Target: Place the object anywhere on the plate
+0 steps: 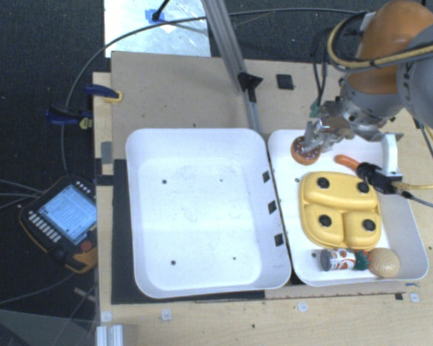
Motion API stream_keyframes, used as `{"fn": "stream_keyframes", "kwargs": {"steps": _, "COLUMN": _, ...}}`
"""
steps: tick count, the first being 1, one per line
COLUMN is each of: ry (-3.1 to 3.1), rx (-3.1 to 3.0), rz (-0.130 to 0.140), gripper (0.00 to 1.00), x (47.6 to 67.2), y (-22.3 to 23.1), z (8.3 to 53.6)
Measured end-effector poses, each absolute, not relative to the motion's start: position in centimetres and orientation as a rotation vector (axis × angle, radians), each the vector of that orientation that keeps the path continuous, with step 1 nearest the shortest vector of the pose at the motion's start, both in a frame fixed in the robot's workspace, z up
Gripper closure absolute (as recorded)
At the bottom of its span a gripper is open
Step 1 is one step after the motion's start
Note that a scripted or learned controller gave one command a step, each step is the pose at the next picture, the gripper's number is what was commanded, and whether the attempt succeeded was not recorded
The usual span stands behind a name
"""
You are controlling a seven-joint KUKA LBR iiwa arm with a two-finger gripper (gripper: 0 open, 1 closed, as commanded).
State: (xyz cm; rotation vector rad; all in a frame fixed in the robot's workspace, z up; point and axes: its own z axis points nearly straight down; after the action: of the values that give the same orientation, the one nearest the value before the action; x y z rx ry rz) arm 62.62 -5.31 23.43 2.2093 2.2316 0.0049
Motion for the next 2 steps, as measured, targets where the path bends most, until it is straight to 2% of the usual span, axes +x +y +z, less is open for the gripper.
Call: {"fn": "stream_keyframes", "kwargs": {"steps": 2, "ry": 2.234, "rx": 2.210, "rz": 0.004, "gripper": 1.00, "x": 62.8, "y": 5.5, "z": 21.4}}
